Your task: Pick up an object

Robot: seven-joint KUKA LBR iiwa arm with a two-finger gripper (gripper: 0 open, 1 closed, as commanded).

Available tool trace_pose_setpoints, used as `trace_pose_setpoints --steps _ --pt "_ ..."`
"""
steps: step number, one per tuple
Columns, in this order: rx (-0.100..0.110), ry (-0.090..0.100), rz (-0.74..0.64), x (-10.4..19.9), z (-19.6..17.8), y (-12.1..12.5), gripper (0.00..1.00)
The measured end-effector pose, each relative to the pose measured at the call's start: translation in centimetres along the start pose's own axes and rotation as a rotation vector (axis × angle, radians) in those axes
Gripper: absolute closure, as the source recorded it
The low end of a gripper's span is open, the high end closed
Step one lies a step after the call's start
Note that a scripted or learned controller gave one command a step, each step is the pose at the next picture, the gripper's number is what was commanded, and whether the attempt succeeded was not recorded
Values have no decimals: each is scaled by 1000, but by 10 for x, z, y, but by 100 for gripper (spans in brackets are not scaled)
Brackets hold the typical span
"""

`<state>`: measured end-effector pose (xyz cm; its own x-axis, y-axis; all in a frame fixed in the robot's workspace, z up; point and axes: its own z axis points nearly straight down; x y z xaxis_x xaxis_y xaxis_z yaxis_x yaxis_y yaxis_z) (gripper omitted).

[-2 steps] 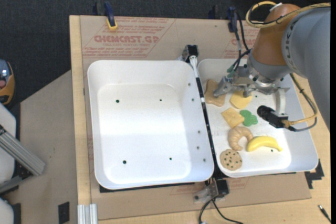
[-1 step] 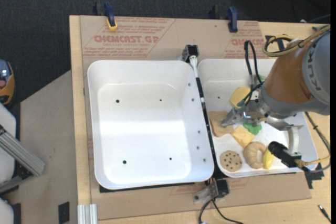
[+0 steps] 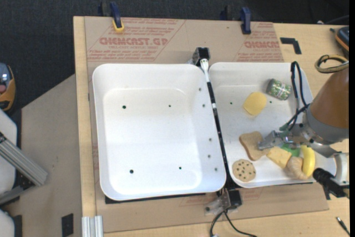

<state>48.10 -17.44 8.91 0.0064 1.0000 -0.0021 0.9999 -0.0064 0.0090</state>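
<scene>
The end effector (image 3: 272, 141) sits low in the right bin (image 3: 233, 80), touching the tan toast piece (image 3: 252, 145). I cannot tell its grip. The yellow round piece (image 3: 255, 103) lies above it.

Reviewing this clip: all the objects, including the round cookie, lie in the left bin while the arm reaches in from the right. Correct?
Not quite. The camera view shows the objects, including the round cookie, in the right bin, not the left bin. The arm does reach in from the right.

Brown-papered bench (image 3: 166, 36) bearing two white bins (image 3: 150, 130), apparently touching.
</scene>
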Motion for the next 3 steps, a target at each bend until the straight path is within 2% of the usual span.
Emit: trace_pose_setpoints --steps 1,2,3 --pt "2 0 -9 -32 2 49 0" --pt "-4 0 -7 -30 -10 50 100" --pt "-5 2 -14 38 -136 39 100"
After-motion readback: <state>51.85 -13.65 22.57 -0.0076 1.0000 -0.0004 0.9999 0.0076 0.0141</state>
